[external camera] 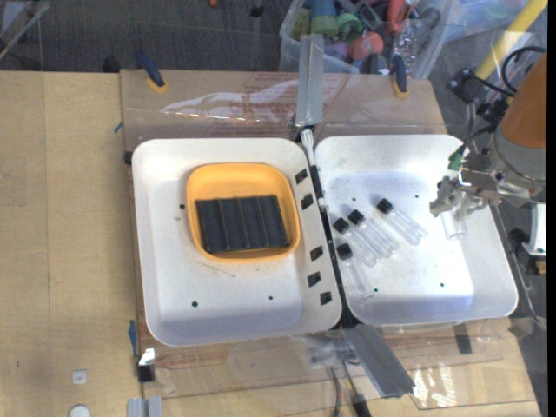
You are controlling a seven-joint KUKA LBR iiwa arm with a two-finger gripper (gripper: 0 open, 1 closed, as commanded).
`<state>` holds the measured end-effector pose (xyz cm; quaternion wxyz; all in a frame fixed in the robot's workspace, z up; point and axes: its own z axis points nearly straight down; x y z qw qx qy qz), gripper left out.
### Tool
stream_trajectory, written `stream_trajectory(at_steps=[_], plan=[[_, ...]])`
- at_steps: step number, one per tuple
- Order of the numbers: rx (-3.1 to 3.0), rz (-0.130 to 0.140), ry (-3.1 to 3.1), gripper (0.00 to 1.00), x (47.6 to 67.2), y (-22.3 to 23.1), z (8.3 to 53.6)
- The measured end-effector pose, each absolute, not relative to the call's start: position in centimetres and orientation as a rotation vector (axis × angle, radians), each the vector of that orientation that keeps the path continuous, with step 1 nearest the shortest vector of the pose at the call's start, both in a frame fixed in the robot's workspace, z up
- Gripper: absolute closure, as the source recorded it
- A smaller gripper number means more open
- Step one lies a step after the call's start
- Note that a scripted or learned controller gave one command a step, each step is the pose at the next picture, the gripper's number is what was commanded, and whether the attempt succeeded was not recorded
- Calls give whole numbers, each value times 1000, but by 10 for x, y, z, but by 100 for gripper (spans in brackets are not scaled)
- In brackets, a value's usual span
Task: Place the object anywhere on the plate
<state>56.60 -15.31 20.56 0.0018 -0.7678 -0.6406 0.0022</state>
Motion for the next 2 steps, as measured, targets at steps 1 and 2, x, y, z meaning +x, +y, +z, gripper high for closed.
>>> stream_trajectory(at_steps=[1, 2], plan=[[-2259, 5, -2181, 100, 607, -142, 196], [-2029, 3, -2397, 100, 638, -124, 197]])
